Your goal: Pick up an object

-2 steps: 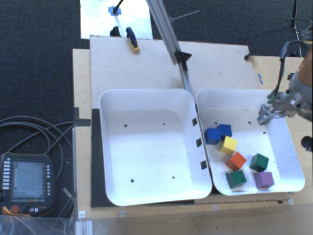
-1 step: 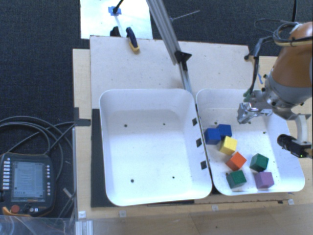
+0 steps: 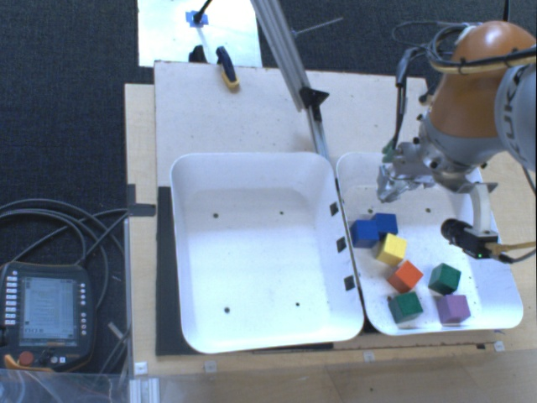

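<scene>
Currently, right-hand bin [image 3: 503,305]: shallow, white, glossy, rounded corners, holding small matte cubes clustered near its middle and front. Blue block [image 3: 374,227], longer than the rest, lies touching a yellow cube [image 3: 391,248]; just beside that sits an orange cube [image 3: 406,275]. Two green cubes, one [image 3: 445,279] nearer the right, one [image 3: 405,307] at the front, flank a purple cube [image 3: 453,308]. End effector [image 3: 393,188], grey metal, hangs above the bin's rear, apart from the blocks; its state cannot be told. Left-hand bin [image 3: 252,259]: same white form, speckled. Counter [image 3: 252,112]: pale board. Legible writing: none.
</scene>
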Controlling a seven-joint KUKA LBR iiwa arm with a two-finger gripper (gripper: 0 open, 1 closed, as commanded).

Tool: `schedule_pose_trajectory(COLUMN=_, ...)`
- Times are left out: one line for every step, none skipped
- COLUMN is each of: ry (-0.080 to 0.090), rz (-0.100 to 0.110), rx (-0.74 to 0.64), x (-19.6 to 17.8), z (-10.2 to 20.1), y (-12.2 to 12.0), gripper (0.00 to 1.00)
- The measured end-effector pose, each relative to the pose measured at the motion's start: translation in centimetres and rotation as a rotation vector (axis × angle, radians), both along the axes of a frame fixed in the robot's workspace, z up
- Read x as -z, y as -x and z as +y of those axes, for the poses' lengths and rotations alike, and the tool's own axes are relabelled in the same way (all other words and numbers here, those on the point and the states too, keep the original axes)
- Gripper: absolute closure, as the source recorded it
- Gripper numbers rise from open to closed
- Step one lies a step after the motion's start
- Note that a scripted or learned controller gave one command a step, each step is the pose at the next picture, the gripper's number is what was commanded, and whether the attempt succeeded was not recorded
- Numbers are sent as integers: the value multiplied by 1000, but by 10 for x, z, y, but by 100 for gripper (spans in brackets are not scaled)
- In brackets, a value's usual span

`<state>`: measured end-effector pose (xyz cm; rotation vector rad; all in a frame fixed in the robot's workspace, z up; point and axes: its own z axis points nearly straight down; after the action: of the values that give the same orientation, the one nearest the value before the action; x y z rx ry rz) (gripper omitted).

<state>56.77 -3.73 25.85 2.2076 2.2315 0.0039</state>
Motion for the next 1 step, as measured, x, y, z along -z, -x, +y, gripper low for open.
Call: schedule_pose_trajectory(ry=-2, rz=3, rx=0, x=11, z=56, y=-5, gripper=100)
